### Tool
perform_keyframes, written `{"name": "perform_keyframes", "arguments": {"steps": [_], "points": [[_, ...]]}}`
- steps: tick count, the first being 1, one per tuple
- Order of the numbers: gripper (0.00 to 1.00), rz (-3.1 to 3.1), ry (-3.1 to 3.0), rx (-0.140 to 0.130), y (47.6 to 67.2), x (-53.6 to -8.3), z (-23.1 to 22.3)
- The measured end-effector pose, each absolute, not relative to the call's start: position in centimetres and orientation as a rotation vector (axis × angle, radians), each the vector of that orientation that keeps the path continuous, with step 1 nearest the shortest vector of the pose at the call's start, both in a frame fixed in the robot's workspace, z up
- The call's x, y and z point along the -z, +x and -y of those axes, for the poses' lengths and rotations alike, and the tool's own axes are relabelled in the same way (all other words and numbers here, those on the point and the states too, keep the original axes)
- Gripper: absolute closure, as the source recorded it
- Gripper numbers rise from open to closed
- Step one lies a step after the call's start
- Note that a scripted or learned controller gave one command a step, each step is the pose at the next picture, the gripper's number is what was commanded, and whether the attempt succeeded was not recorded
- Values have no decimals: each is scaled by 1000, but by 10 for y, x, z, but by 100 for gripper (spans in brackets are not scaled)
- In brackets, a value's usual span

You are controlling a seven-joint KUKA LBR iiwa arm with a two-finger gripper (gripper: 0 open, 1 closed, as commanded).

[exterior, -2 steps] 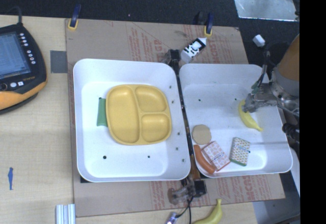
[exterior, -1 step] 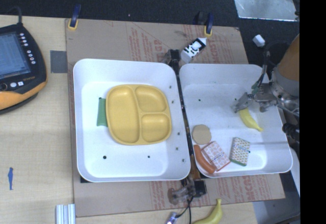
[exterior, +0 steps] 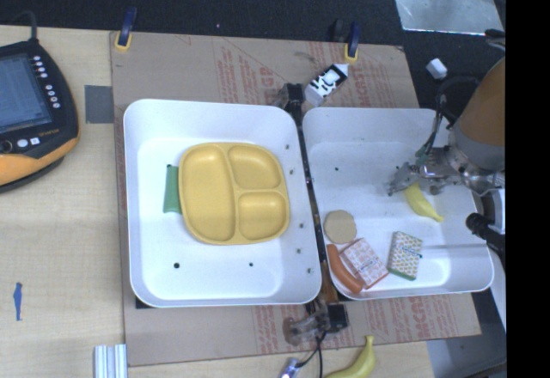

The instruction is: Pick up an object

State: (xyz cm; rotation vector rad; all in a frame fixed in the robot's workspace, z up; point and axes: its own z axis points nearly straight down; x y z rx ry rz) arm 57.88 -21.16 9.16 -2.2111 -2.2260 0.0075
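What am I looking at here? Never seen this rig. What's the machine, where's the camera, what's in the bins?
One fixed camera looks down at a slant on a bench with two white bins. The robot arm, grey with an orange band, reaches in from the right; its end effector hangs low over the right bin, just above a small banana. That bin also holds a round tan disc, a hot dog and two small packets. The left bin holds a yellow divided tray over a green item. Another banana and an operator pendant lie outside.
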Motion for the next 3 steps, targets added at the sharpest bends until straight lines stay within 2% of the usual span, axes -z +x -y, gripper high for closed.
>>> {"name": "perform_keyframes", "arguments": {"steps": [1, 2, 3], "points": [[100, 2228, -2208, -10, 579, -102, 213], [100, 2224, -2216, -1, 630, -180, 148], [100, 2226, -2214, -3, 651, -192, 47]]}}
